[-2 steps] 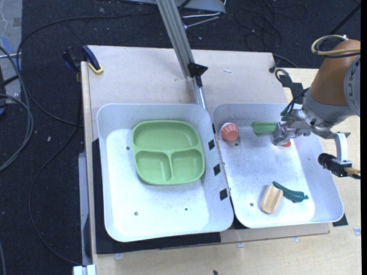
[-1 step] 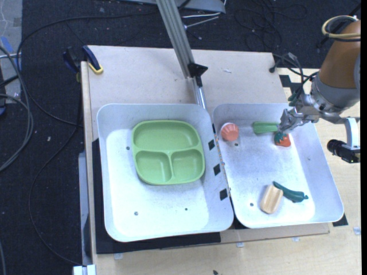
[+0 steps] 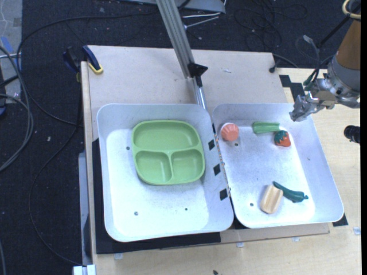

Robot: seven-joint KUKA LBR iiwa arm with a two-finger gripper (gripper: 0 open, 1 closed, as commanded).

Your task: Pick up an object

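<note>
The right white bin [image 3: 321,171] holds several small objects. A pink and orange rounded piece [image 3: 230,132] lies at its far left. A green stick [image 3: 265,128] and a red and green strawberry-like piece [image 3: 282,138] lie near the far edge. A tan cylinder [image 3: 271,199] and a dark teal curved piece [image 3: 291,193] sit near the front. My gripper [image 3: 299,113] hangs above the bin's far right corner, up and to the right of the strawberry piece, with nothing visible in it.
The left white bin [image 3: 114,199] bears a green three-compartment plate [image 3: 169,152]. A slanted metal pole [image 3: 178,30] crosses the back of the bench. Black clips [image 3: 218,168] sit along the seam between the bins. Cables lie on the dark floor around.
</note>
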